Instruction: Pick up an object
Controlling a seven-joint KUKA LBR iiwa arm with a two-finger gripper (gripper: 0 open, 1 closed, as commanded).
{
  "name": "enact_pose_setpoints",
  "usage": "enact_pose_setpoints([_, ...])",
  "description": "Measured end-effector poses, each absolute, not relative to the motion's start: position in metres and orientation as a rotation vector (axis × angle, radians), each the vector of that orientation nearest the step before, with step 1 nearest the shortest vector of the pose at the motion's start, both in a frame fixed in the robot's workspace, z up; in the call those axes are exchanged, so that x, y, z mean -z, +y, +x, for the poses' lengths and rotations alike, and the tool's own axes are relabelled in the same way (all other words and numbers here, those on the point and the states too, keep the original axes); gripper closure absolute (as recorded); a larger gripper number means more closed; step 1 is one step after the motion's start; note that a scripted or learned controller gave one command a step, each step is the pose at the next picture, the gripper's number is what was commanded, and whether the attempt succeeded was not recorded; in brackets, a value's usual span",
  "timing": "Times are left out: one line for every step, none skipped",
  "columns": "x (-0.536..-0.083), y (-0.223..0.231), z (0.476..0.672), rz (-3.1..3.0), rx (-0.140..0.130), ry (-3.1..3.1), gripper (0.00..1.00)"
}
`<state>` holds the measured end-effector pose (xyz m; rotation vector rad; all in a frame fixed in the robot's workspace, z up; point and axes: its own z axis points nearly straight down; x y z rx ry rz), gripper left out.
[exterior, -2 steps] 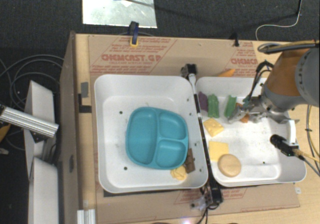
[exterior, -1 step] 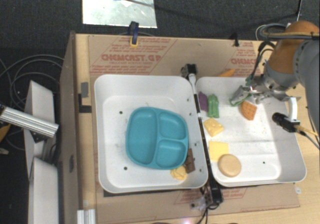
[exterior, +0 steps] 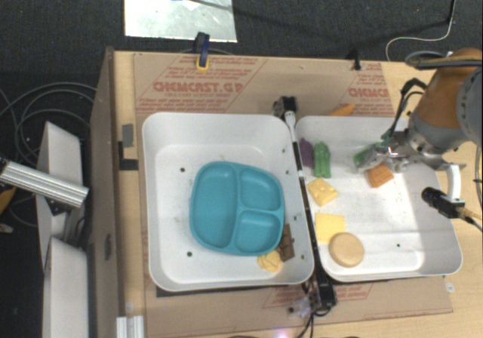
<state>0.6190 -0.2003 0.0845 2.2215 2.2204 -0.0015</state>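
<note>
**Claw low over the right bin, beside an orange block**

The arm (exterior: 445,102) reaches in from the right, its claw (exterior: 385,154) down in the upper part of the right bin (exterior: 423,253). Whether the claw is spread or pressed together cannot be told. An orange block (exterior: 379,176) lies just below it, a green piece (exterior: 322,159) to its left. Lower in that bin lie two yellow wedges (exterior: 322,192) and a tan round (exterior: 347,249). The left bin (exterior: 166,178) holds a teal tray (exterior: 235,207).
</note>
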Motion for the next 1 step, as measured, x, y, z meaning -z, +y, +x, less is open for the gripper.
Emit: enact_pose_setpoints([-0.0841,-0.1784,0.5769,2.223,0.002,2.223,0.0])
